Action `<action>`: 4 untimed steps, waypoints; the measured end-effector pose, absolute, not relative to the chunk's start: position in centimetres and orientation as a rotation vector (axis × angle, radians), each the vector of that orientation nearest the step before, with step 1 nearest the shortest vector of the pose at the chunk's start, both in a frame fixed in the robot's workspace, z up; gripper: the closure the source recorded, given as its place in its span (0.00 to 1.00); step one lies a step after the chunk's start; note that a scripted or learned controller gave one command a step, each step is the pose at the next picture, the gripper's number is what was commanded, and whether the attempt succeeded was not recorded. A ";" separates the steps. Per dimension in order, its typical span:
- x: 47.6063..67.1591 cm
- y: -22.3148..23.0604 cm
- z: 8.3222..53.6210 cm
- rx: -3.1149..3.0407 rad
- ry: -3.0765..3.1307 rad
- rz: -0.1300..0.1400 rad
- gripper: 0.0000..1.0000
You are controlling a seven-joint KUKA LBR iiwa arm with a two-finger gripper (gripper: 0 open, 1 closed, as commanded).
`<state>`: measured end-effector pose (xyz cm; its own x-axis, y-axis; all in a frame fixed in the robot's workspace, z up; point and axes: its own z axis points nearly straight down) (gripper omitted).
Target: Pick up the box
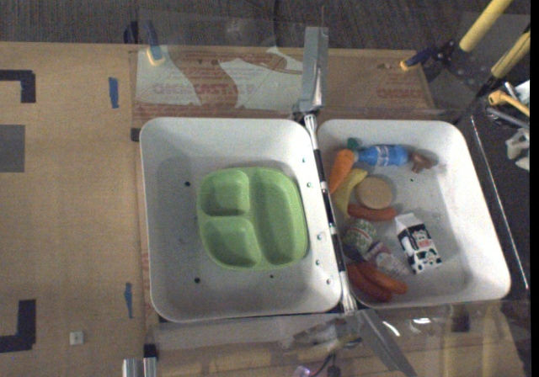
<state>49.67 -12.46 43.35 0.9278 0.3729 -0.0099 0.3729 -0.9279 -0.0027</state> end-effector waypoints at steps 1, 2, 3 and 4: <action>49.8 -12.2 44.3 -3.083 -0.606 0.019 1.00; 49.7 -7.2 43.4 -3.094 -0.538 0.007 1.00; 49.7 -7.1 44.4 -3.094 -0.543 0.008 1.00; 49.8 -7.0 44.4 -3.093 -0.545 0.009 0.00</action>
<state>49.76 -7.04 44.40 0.9397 0.3420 -0.0057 0.3420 -0.9397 -0.0016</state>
